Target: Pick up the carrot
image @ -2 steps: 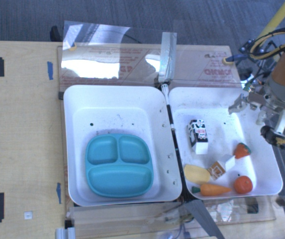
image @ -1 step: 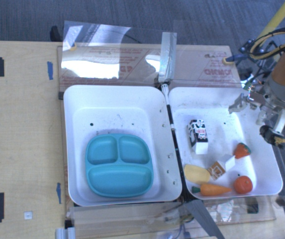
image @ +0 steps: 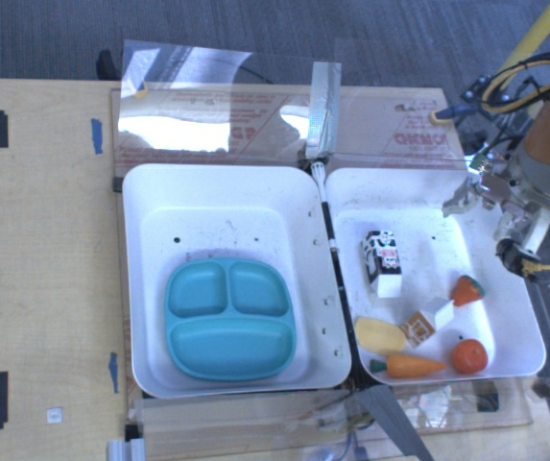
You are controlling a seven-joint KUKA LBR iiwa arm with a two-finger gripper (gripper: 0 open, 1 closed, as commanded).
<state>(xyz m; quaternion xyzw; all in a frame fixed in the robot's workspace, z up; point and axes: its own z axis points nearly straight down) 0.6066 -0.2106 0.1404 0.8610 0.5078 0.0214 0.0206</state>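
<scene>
Orange and tapered, the small toy carrot [image: 414, 365] lay at the near edge of the right white plastic bin [image: 418, 192], close to that bin's front wall, its green-tipped end pointing toward the divider between the two bins and its narrow end pointing toward a round red-orange toy tomato [image: 468, 355] just beside it. Its long axis ran roughly across the picture, almost parallel to the front wall. A pale yellow toy piece [image: 380, 334] sat right above it, nearly touching, and a little brown-and-white block [image: 418, 328] stood near that.

Over at the far right rim of the same bin hung the grey arm's two-finger tool [image: 490, 195], up by the back corner and well apart from the carrot. From the tool, the carrot lay down toward the front of the bin and a touch to the left. That looked like the gap the next move had to close, with a turn of the wrist likely needed so the fingers could straddle the carrot across its width.

The tool itself was a tangle of metal and cable from this angle; whether its fingers stood apart or together, I could not tell. Nothing was visibly between them.
</scene>
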